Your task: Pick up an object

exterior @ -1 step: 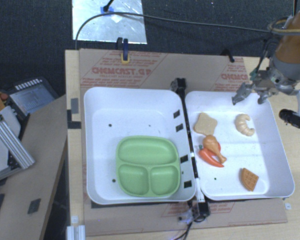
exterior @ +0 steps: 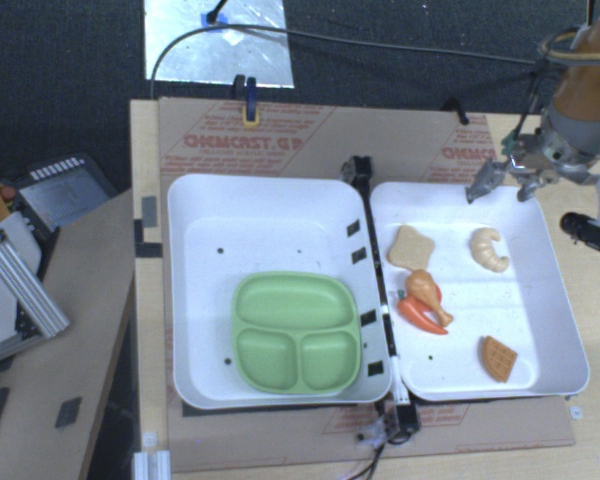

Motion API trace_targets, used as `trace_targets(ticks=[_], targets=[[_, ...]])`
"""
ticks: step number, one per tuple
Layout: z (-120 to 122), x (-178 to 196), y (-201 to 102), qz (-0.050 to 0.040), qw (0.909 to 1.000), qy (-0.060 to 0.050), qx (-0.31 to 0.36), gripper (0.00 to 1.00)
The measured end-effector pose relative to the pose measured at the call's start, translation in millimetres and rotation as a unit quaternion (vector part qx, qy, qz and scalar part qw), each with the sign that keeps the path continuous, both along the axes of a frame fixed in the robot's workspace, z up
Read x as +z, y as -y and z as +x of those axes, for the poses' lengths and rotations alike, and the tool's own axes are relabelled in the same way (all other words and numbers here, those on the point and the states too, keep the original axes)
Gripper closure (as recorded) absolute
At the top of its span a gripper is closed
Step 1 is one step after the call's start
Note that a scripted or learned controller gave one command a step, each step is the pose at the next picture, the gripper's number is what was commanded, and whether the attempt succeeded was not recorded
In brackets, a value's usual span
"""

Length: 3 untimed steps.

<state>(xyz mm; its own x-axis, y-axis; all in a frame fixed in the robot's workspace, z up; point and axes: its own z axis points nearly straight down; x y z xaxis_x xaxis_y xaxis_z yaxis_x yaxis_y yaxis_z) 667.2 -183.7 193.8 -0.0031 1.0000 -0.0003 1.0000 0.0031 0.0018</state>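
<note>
Four food items lie in the right bin (exterior: 550, 268). Gripper (exterior: 502, 184), fingers spread and holding nothing, hovers over its far edge; approach step. Next: descend onto the croissant (exterior: 490, 249).

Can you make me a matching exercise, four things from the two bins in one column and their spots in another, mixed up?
Things:
1. green divided plate
2. croissant
3. waffle piece
4. gripper

Places:
A. front of the right bin
B. above the right bin's far edge
C. left bin
D. far right of the right bin

Pairs: 1-C, 2-D, 3-A, 4-B
</note>
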Motion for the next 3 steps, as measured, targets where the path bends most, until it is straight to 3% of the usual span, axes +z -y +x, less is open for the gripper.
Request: trace_targets(ticks=[2,3], targets=[[-8.7,-100.5,-0.1,-0.0002,1.0,-0.001,-0.001,0.0],[-4.8,-103.0,0.2,-0.0018,1.0,0.004,0.001,0.0]])
